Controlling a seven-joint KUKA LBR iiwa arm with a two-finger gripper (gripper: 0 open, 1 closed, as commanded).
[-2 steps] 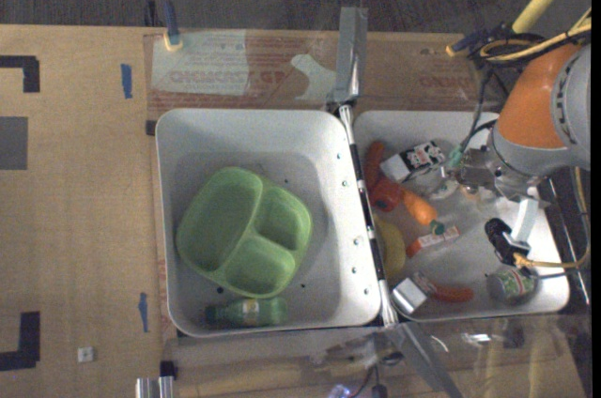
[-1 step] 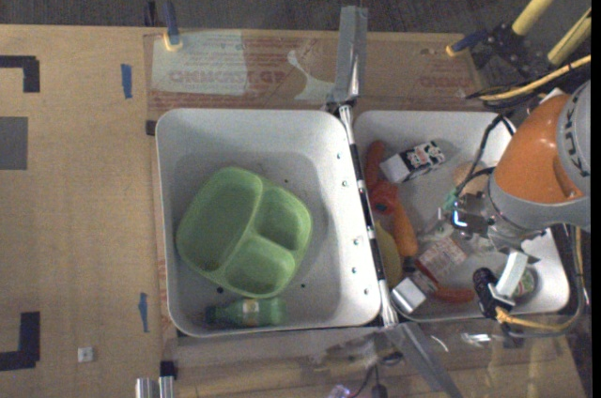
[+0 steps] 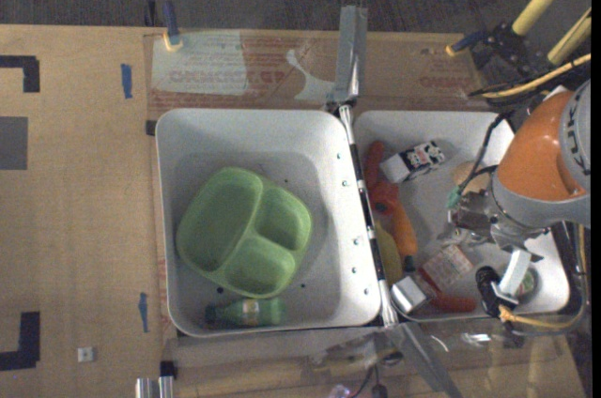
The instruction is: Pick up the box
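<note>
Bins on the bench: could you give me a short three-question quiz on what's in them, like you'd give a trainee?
1. True or false: the green plate lies in the left bin.
2. Which thing lies along the near wall of the left bin? A) a bottle B) a spoon C) a cup
3. Fill in: the arm hangs over the ____ bin.

Key
1. True. The plate has compartments and lies in the middle of that bin.
2. A. The bottle lies on its side, just below the plate.
3. Right. That bin holds the small box beside orange and red things.
</note>
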